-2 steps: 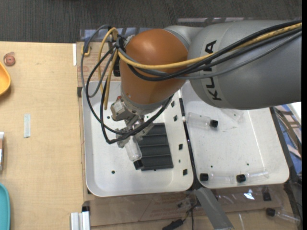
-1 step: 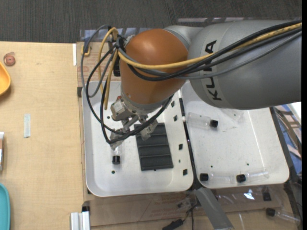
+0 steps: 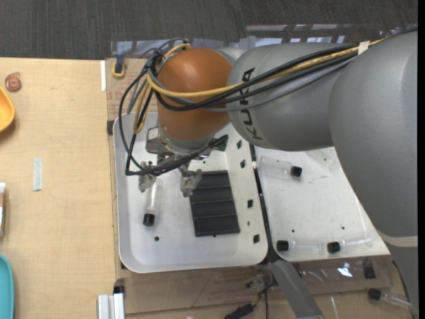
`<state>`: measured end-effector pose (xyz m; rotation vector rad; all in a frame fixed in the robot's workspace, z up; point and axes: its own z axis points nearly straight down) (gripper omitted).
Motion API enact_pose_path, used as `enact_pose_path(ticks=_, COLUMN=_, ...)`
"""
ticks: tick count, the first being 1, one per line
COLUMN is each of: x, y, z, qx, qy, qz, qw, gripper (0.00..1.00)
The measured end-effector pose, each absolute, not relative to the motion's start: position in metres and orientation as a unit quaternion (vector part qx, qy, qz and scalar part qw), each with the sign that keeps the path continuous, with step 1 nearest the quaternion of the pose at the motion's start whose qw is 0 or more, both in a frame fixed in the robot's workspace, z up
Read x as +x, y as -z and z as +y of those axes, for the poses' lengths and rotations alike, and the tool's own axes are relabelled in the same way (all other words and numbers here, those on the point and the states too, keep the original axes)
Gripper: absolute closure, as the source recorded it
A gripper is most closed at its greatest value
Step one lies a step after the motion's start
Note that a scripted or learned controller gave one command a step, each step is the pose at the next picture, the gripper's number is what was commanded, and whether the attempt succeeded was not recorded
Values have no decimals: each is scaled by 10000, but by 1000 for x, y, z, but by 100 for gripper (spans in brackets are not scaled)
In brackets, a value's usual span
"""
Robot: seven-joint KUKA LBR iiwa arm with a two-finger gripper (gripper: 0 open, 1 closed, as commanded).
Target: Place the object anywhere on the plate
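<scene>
Tubes of clear plastic with black caps are scattered across the camera view, and the one that matters, by my reading, is the clear tube [image 3: 152, 201] lying flat on the floor of the left bin [image 3: 123, 244], cap end towards the near wall. The gripper [image 3: 166, 180] hangs right over it beneath the orange band [image 3: 192, 92] of the arm. Its two fingers [image 3: 188, 181] are spread apart with nothing between them, and the tube's upper end lies just below the left-hand finger rather than centred in the gap. That offset suggests a pick being lined up, not a hold. Just beside the tube, on the right, lies a black ribbed slab [image 3: 214, 205], flat, rectangular and matte, with grooves running across it. It is probably the plate, since no round dish sits in either bin, though I cannot be sure. The bins are smooth, glossy white with rounded corners, so a round tube could roll if nudged. The right bin [image 3: 312, 205] holds one capped tube [image 3: 292, 171] near its far side and others [image 3: 332, 247] along its near wall. An orange dish [image 3: 4, 115] sits at the edge of the wooden table [image 3: 60, 211], well apart from the arm.
</scene>
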<state>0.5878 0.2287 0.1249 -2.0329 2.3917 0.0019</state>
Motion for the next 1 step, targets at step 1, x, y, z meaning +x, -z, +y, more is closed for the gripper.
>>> enact_pose_path(ticks=1, x=589, y=-135, z=229, qx=-6474, qy=-6, qz=7622, qw=35, gripper=100)
